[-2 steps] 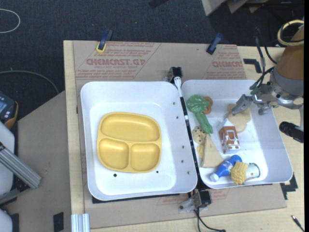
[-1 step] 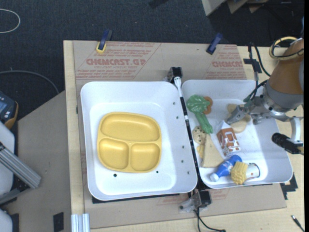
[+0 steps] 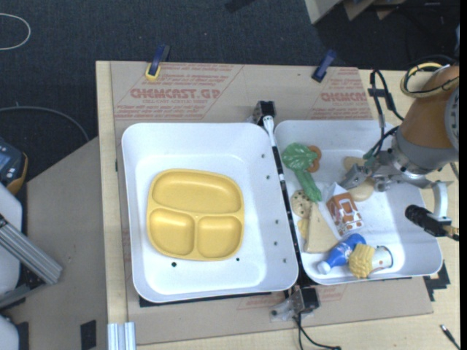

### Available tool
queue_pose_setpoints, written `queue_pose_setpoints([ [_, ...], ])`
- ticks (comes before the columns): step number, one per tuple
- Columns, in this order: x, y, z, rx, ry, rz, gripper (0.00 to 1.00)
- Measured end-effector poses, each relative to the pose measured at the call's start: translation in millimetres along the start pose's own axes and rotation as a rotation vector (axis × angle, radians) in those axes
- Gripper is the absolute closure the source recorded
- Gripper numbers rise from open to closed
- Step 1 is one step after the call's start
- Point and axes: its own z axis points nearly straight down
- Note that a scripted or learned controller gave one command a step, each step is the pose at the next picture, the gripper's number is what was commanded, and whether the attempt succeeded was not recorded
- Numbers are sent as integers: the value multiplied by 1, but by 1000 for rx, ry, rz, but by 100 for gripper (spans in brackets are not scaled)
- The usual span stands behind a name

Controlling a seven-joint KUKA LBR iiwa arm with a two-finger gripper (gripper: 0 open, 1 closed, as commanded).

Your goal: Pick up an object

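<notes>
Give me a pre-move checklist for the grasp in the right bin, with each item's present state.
1. Gripper is over the right white bin: ok.
2. An object sits under it: ok, a small beige rounded piece lies just below the fingers.
3. Finger opening: cannot tell.
4. Something already held between the fingers: cannot tell.
5. Neighbours spaced from the target: not ok, the orange-and-white printed packet lies right beside the beige piece.
6. Yellow three-compartment tray in the left white bin is away from the arm: ok.
</notes>
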Motion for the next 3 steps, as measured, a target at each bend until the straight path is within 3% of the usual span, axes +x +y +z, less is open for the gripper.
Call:
queue_pose_setpoints([
  [1,-1,1,-12,-5,-2,0,100],
  [3,7,2,-102,-12,-5,-1,100],
])
